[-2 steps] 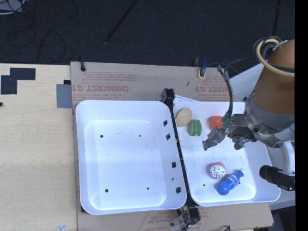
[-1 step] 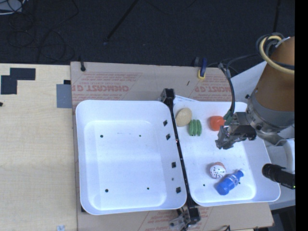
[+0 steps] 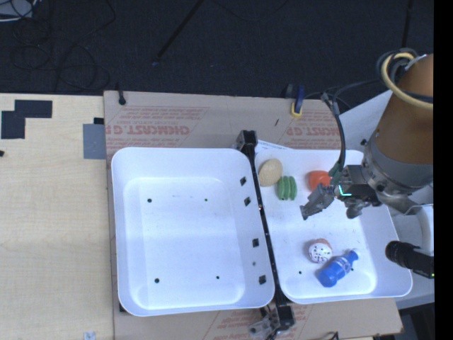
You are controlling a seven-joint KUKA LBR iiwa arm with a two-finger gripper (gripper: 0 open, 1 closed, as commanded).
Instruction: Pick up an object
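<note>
Pincer fingers (image 3: 331,202) hang over the right bin (image 3: 396,278), spread apart with nothing between them; one dark finger (image 3: 315,204) points down and left, the other (image 3: 355,205) sits closer to the arm. Behind them the grey arm with its orange band (image 3: 412,119) comes in from the right side of that bin.

Taking the right bin as the landmark, all the loose things lie inside it. An orange-red object (image 3: 318,179) sits near its far wall, just beside the fingers and partly hidden by them. A green ribbed object (image 3: 287,188) lies to the left of that, and a cream, egg-shaped object (image 3: 269,171) touches or nearly touches it, close to the bin's left wall. Toward the near wall a speckled white ball (image 3: 319,250) rests against a blue bottle (image 3: 335,269).

The left bin (image 3: 127,190) stands alongside, wall to wall.
</note>
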